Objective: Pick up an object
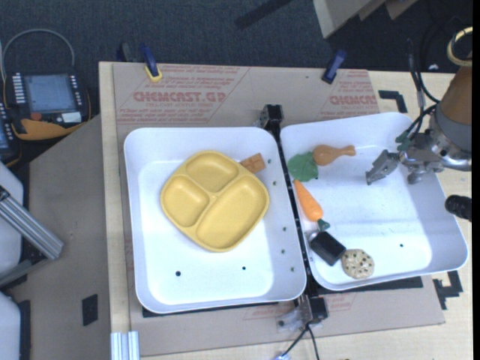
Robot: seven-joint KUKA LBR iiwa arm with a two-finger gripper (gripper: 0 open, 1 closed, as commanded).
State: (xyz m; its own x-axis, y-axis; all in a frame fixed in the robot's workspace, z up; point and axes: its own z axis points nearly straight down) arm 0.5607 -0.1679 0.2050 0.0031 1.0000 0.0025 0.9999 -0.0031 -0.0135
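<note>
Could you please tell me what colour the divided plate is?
The divided plate is yellow, seen in the camera view.

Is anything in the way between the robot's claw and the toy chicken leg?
Nothing visible. The gripper hovers over the right white bin, with bare floor between it and the brown toy drumstick to its left.

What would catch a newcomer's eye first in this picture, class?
Probably the yellow divided plate in the left bin, with a small brown block at its upper right edge. Then the toy food along the right bin's left side, a carrot and drumstick, with the gripper above that bin.
</note>
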